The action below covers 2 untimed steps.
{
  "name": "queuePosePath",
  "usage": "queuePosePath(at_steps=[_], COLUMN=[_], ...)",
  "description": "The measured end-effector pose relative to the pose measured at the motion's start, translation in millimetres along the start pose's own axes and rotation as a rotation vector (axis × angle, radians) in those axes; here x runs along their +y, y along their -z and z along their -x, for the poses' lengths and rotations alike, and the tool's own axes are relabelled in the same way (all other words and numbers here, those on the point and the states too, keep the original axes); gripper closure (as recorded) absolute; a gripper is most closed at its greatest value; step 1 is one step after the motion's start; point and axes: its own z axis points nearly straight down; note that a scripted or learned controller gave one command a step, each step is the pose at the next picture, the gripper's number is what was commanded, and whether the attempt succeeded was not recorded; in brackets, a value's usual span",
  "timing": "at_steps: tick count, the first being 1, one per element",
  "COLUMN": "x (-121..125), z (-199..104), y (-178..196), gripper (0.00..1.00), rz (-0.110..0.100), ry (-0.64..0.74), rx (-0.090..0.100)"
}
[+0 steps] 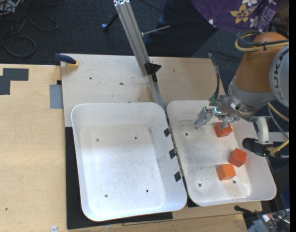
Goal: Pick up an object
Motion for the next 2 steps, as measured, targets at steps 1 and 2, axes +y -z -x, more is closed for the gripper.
queuePosePath(at_steps=[1,2], x=[1,0], z=[1,4], y=[3,-42], gripper=[0.00,0.00], rz=[0.005,0.000], ry=[-0.002,-0.002], rx=[-0.001,-0.001])
